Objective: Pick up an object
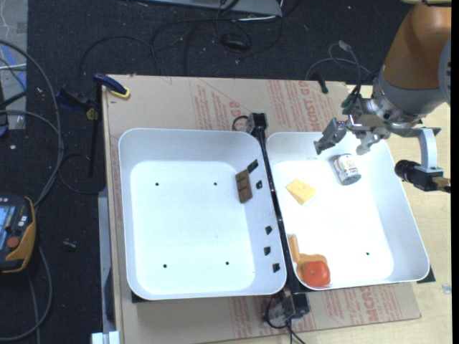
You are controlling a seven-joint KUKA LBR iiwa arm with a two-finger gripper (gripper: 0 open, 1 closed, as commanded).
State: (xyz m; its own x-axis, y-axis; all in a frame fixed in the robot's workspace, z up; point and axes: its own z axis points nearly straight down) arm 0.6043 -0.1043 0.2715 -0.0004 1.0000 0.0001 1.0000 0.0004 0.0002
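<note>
Arm poised over the right bin

Nearest, a tomato (pixel 315 271) sits in the right bin's (pixel 401 221) front corner; farther back lie a cheese wedge (pixel 300 190) and a can (pixel 347 168), just below the wide-spread, empty gripper (pixel 346 139).

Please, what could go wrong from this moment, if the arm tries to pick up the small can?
1. The small can lies tilted on its side in the right bin, so it may roll away when touched.
2. The gripper hangs open close above the can near the bin's far wall; its jaws might strike that wall while descending.
</note>
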